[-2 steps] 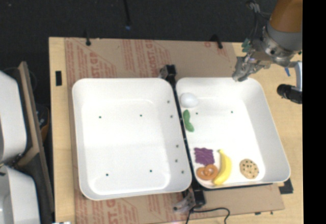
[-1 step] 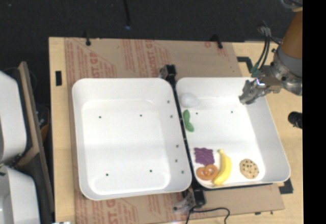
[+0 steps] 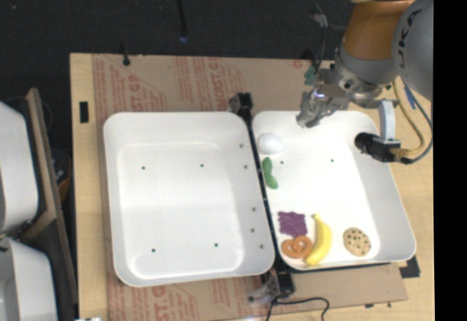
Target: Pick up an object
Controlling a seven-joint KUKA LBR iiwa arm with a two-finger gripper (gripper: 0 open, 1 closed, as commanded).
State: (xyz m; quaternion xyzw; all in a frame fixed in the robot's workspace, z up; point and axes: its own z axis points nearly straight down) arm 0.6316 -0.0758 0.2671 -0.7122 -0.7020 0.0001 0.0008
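While the wooden bench point(image 3: 182, 86) with its red-printed brown cardboard sheet takes up most of the camera view, two shallow white plastic bins sit side by side on it, touching along their inner edges. Largest of the pair is the left bin point(image 3: 182, 195), whose floor shows just a few small dark dots. Beside it, the right bin point(image 3: 343, 173) is set at a slight angle and holds every loose object.

Reaching in from the right, the grey arm with its orange band point(image 3: 383, 13) hangs over the far right corner of the right bin, cables looping beside it. At its tip, the two-finger metal gripper point(image 3: 310, 119) points down just over the bin's far rim; whether its fingers are apart or closed cannot be told, and nothing is seen between them.

Among the objects, the yellow toy banana point(image 3: 321, 239) lies near the bin's near edge, curving upright in the view. Just left of it sits a purple bunch-shaped toy point(image 3: 292, 222), and below that an orange ring-shaped piece point(image 3: 296, 246) touches the banana. To the banana's right, apart from it, is a round tan cookie with dark specks point(image 3: 356, 241). Farther up, close to the left wall, a small green pod-shaped toy point(image 3: 270, 173) lies lengthwise, and just above it rests a white egg-like ball point(image 3: 270, 143), near the gripper but not touching it.
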